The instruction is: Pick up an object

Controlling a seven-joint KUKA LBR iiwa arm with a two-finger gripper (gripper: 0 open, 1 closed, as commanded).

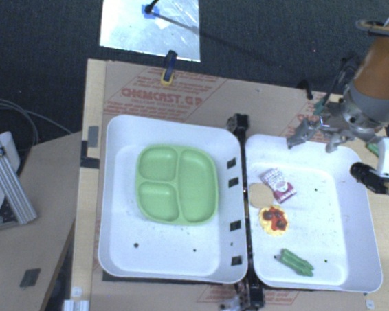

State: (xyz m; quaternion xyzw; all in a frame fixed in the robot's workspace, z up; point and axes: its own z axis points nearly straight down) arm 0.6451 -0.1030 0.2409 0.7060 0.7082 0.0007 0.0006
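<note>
While the arm reaches in from the right, its gripper hangs over the far edge of the right bin, w/ both fingers spread apart and nothing between them. One fingertip sits over the bin's back-left rim, the other further right, approx. above the back wall. Grey wrist w/ orange band above it is up near the frame's top right corner.

Right bin holds four small things, all lying on its floor, well clear of the gripper. A crumpled red-and-white packet lies nearest the gripper, toward the bin's left-center. Just beside it, to the left and a bit nearer the camera, is a tan round piece, touching or nearly touching the packet; can't tell which. A yellow-and-red toy item sits right below these, close to the tan piece. A green pod-shaped item lies apart from the rest, near the bin's front, at a slant.

Left bin carries a light green divided plate, three compartments, approx. centered. Both bins sit side by side on a cardboard sheet on the tabletop. A yellow-and-black clamp grips the sheet's far edge.
</note>
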